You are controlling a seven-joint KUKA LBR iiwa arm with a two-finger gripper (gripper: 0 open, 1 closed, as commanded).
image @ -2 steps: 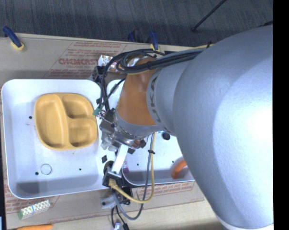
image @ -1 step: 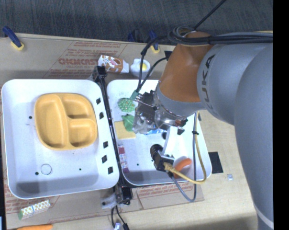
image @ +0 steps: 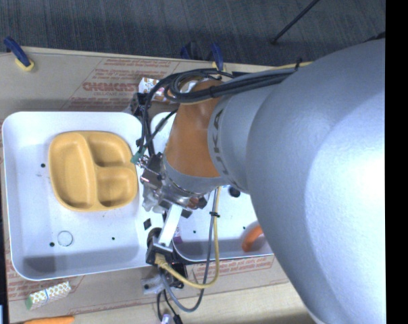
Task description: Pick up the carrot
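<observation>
Closest to the lens, the grey arm (image: 312,167) swells across the right of the view and covers most of the right bin (image: 221,254). Below it, by that bin's near wall, the carrot (image: 252,237) shows as a short orange stub, the rest hidden under the arm. At the near edge of the counter (image: 109,79) lies a small patterned packet (image: 48,293), outside both bins. Further in, the hand (image: 165,193) hangs over the strip where the two bins meet, well apart from the carrot; cabling and brackets mask it, so I cannot tell whether it is apart or together. Beyond it, in the left bin (image: 15,181), sits a yellow divided plate (image: 92,169), and a blue clamp (image: 18,52) grips the far corner. The risks, as I judge them: a descent from here would meet the shared rims, not the carrot. Because the carrot lies hard by the wall, a grasp there may strike the wall or nudge the carrot aside.
</observation>
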